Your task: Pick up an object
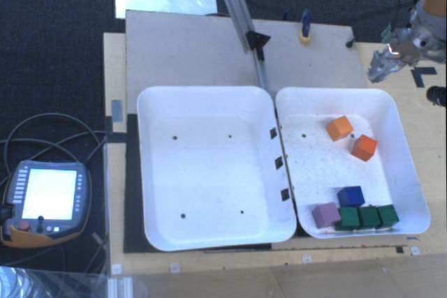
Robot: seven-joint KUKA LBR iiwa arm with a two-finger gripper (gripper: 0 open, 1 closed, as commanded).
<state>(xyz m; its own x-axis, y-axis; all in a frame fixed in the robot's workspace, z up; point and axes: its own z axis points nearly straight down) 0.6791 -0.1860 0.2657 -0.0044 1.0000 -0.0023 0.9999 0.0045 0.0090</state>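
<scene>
The right bin [401, 123] holds several small blocks. An orange block [339, 128] and a darker orange block [364, 147] lie near its far side. A blue block [350, 195], a pale purple block [325, 214] and two green blocks [348, 218] [383, 215] crowd its near edge. My gripper [383, 66] hangs above the bench beyond the right bin's far right corner, well apart from every block. Nothing shows between its fingers.
The left bin [150, 150] stands beside the right one, with a row of dark clips [279, 162] along their shared edge. A slanted metal pole [237, 0] crosses the back. A teach pendant [43, 202] with cables lies at the left on the floor.
</scene>
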